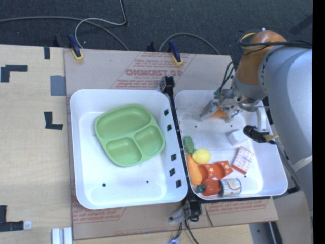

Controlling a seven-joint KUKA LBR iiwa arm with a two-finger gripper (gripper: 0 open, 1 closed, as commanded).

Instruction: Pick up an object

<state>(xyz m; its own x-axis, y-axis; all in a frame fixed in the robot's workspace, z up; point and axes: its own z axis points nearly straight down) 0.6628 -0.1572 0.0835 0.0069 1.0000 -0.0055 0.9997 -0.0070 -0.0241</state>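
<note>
Here the hand [219,110] grasps a small orange object [220,114] low over the right shallow white bin [264,187].

Green divided plate [130,134] lies in the bin [81,151] well left of the pincer [219,111]; two blue-and-yellow clamps [75,47] sit on the cardboard sheet [147,70] beyond; black cables [101,20] trail across the dark floor.

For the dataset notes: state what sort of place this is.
Probably a robotics lab bench for pick tests: two white bins clamped on cardboard, a green divided plate, toy food like a carrot, and the gripper above.
</note>
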